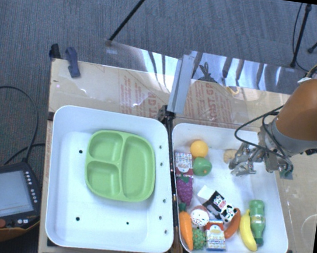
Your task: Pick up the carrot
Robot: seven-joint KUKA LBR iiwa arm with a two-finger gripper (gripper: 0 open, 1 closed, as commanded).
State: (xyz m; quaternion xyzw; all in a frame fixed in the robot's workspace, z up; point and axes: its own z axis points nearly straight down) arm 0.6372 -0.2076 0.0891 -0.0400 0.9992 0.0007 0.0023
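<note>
The carrot [185, 229], orange and tapered, lies along the front left edge of the right bin [276, 190], beside a small green leafy piece [199, 240]. My gripper [244, 166] hangs over the back right part of that bin, well away from the carrot, up and to the right of it. Its fingers look open, and nothing shows between them. A small beige item [228, 156] lies just left of the gripper.
The right bin also holds a yellow fruit [199, 148], green apple [202, 167], pink carton [183, 162], purple grapes [184, 189], cow-patterned box [221, 206], banana [247, 231] and green bottle [256, 217]. A green divided plate [121, 166] sits in the left bin [59, 196].
</note>
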